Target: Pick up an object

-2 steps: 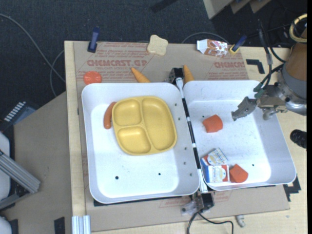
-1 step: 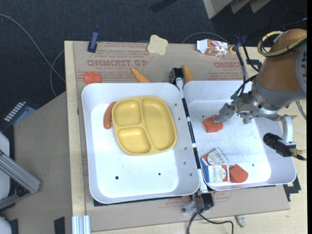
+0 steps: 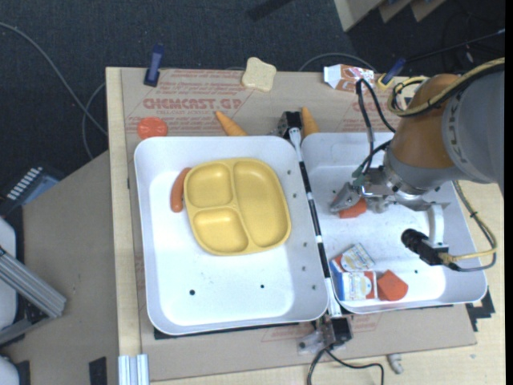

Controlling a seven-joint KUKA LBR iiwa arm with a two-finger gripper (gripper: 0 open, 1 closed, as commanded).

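Pincer (image 3: 351, 200) sits low in the right bin (image 3: 449, 291), fingers spread around a small orange piece (image 3: 353, 209), not clamped on it. To do well: centre over the piece, close fully, then lift straight, away from the milk carton (image 3: 355, 275).

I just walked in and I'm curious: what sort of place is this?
Probably a robotics test lab. A robot arm reaches over two white bins holding toy food and a yellow plate, with cables trailing on the floor.
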